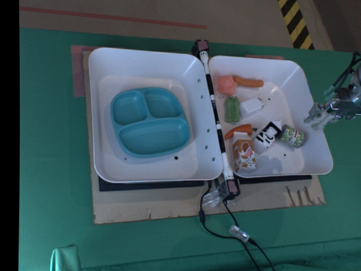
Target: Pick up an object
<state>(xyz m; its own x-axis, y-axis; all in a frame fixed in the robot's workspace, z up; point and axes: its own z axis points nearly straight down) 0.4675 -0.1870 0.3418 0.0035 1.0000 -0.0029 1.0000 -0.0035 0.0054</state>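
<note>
Robot lab: hazard-striped floor [293,13], cabled bench [51,151].

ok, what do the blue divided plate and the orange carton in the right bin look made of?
Blue divided plate: likely moulded plastic, matte to satin; uniform teal colour, rounded compartment ridges, soft highlights. Orange carton: looks like printed paperboard or a plastic toy copy; flat faces, sharp folds, printed graphics. The view is too coarse to tell which.

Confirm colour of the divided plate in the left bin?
Teal blue plate, clearest in the camera view.
</note>
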